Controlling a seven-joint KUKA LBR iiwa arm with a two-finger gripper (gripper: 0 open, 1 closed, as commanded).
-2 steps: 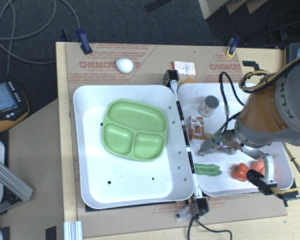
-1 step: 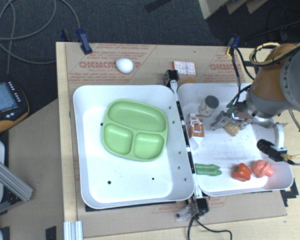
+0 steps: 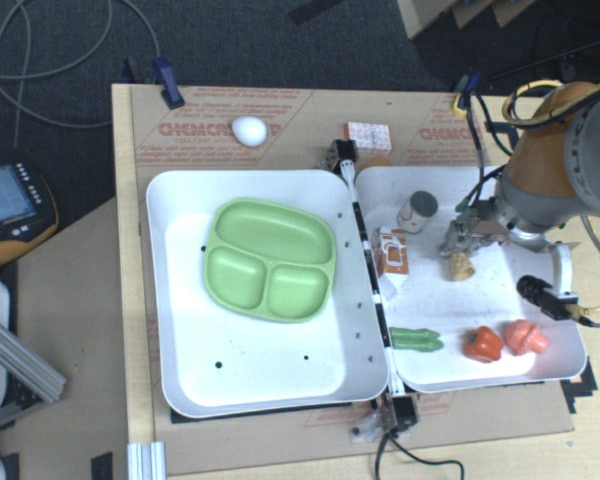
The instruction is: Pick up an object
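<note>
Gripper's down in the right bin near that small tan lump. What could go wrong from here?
1. The small tan lumpy object lies just under the gripper, slightly off to one side, so a closing grasp may only nudge it.
2. The grey cylinder and the orange-and-white packet sit nearby; a sideways sweep might knock them.
3. The black cable hangs close to the wrist and could snag.

So the bench [image 3: 280, 108] has two bins side by side. The left bin [image 3: 180, 298] holds a three-compartment plate [image 3: 270, 259]. The right bin [image 3: 560, 368] has more: a small cylinder [image 3: 418, 208] at the back, a packet [image 3: 393, 252] against the left wall, a pea pod [image 3: 416, 339] in front, and two toy peppers [image 3: 504, 340] front right. Behind the bins sit an egg [image 3: 248, 130] and a small box [image 3: 368, 136].
</note>
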